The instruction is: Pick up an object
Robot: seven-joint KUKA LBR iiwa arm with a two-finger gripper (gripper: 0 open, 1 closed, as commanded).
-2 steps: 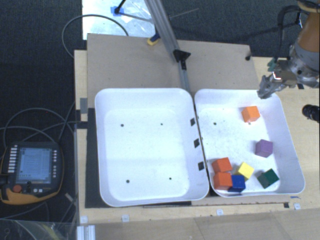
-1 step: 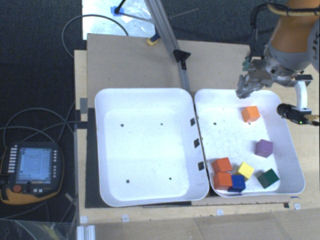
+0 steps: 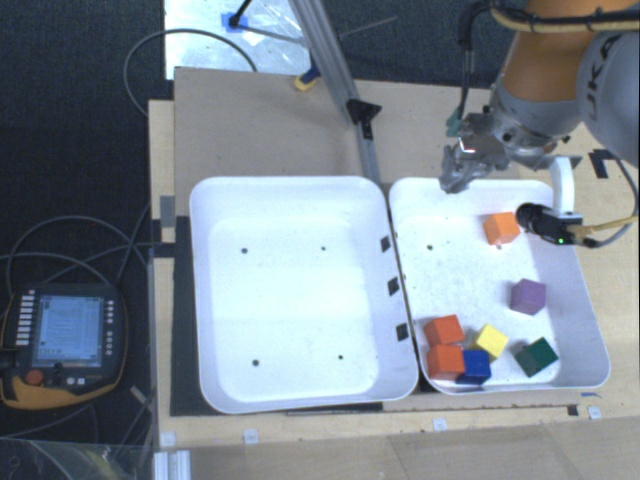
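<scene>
The right bin (image 3: 450,268) holds several small blocks. An orange block (image 3: 501,229) lies near its far right side, and a purple block (image 3: 528,296) lies below that. Along the near edge sit two orange blocks (image 3: 445,344), a yellow block (image 3: 491,341), a blue block (image 3: 476,365) and a green block (image 3: 537,356). My gripper (image 3: 456,175) hangs over the far rim of the right bin, to the left of and beyond the upper orange block. I see nothing held in it.
The left bin (image 3: 290,288) is next to the right one. A slanted metal pole (image 3: 330,48) runs down to the bins' far junction. A black cable fitting (image 3: 545,223) hangs by the upper orange block. A teach pendant (image 3: 60,343) lies at the far left.
</scene>
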